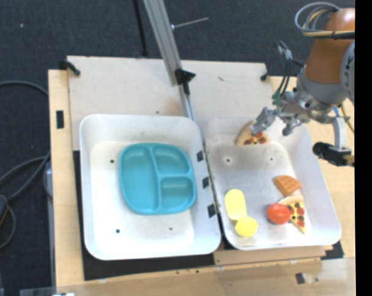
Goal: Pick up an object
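Your gripper [274, 122] hangs over the right bin's [315, 165] far edge, fingers spread, one apparently touching a pizza slice [252, 139] on the rim; nothing visibly held. In the left bin: a blue divided plate [156, 177].

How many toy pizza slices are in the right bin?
2. One pizza slice with red dots lies at the far rim of the right white bin, beside the gripper. The other lies near the right rim, touching a red tomato.
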Controlling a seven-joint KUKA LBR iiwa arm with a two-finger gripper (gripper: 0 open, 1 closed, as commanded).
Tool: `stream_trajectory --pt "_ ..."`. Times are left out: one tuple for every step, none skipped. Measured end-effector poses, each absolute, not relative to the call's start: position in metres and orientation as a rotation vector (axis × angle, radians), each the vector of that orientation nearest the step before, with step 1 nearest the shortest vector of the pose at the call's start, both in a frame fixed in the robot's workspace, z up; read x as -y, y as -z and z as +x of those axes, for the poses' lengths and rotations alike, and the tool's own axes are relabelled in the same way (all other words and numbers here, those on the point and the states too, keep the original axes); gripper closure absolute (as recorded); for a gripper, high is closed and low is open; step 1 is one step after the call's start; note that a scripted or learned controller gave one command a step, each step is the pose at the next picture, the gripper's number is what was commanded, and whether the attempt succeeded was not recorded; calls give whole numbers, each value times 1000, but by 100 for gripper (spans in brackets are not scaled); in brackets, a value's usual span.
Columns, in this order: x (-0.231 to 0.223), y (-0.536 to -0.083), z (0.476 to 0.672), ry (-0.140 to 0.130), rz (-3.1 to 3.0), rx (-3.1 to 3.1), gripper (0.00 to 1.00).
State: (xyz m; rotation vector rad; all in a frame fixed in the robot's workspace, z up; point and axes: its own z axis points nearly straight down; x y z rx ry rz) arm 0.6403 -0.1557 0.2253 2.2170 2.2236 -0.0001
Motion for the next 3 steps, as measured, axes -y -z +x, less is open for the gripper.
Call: stream_trajectory --pt "156 -225 640 1 2216 -2224 0" --pt "153 -173 630 6 2223 -2223 0" --pt "149 -114 636 6 2220 -2226 0"
